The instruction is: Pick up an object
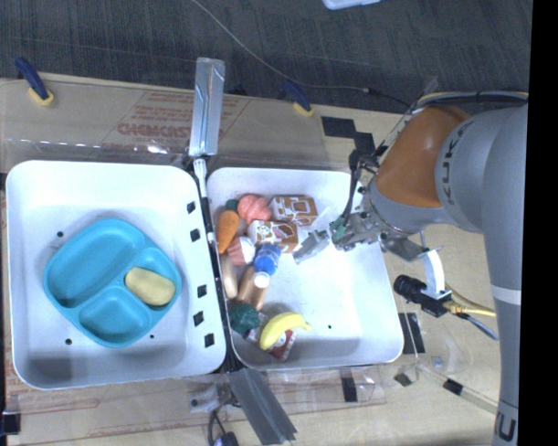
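Observation:
My gripper (322, 240) hangs over the middle of the right bin (368, 303), open, with nothing between its fingers. It is just right of two small brown-and-white packages (284, 222), close to the lower one. Left of those lie a pink rounded toy (253, 207), an orange carrot (227, 230) and a blue-and-white bottle (265, 260). Near the bin's front a yellow banana (280, 329) rests beside a dark green piece (246, 317).
The left bin (37, 346) holds a blue divided plate (94, 280) with a yellow rounded object (150, 285) on it. A divider wall (207, 261) separates the bins. The arm's orange band (418, 167) and grey link stand over the right bin's right side.

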Controlling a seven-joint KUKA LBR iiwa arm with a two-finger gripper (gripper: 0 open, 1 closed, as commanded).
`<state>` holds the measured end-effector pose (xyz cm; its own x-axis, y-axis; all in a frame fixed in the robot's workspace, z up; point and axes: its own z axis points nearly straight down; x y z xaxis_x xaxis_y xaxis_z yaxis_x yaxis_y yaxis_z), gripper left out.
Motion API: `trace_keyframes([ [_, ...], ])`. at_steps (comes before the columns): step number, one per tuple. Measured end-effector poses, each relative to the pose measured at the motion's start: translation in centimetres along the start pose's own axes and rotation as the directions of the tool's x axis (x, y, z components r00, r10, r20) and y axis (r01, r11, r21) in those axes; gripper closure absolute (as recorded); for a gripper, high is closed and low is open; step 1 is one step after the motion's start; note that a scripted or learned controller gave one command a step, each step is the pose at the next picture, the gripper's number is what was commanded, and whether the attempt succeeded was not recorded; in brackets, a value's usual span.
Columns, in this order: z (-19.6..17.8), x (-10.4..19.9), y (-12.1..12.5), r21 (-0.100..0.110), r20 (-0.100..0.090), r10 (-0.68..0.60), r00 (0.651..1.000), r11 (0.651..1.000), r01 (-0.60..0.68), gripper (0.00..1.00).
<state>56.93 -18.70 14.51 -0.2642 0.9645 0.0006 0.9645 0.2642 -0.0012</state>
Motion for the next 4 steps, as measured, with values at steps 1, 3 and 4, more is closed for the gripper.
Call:
trace_keyframes([
  [1,-5.5,3.4,-1.8,-0.003,0.002,-0.115,0.993,0.993,0.115,0.00],
  [3,1.1,2.7,7.6,0.001,0.001,-0.455,0.891,0.891,0.455,0.00],
  [4,4.9,3.0,-0.8,-0.008,0.009,-0.341,0.940,0.940,0.341,0.00],
])
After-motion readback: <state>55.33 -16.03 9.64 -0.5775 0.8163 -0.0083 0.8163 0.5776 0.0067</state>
